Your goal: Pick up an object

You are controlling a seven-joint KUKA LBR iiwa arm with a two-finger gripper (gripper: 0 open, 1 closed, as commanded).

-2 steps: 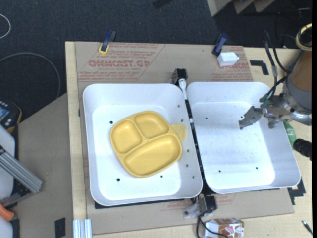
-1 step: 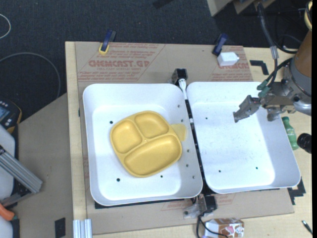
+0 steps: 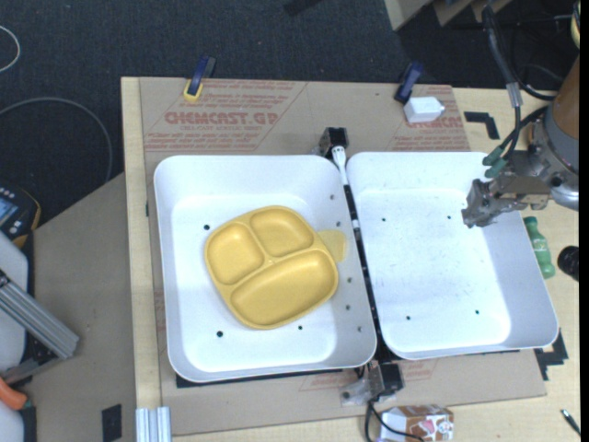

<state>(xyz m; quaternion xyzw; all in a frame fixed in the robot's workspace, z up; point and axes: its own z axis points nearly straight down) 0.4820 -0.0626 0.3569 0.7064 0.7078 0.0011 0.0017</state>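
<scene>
Yellow three-compartment plastic plate (image 3: pixel 271 266) lying mid-floor in left shallow white bin (image 3: pixel 175 201), margins open all round; grey two-finger gripper (image 3: pixel 480 212) over right white bin (image 3: pixel 442 339) near far-right rim, closure undeterminable.

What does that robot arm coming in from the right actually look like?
The arm is a bulky grey cylinder with dark cables looping along it. Its gripper is a boxy grey metal piece with small green and red wire bits near its top.

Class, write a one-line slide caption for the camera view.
Gripper hovers over the right bin; a yellow tray lies in the left bin.
</scene>
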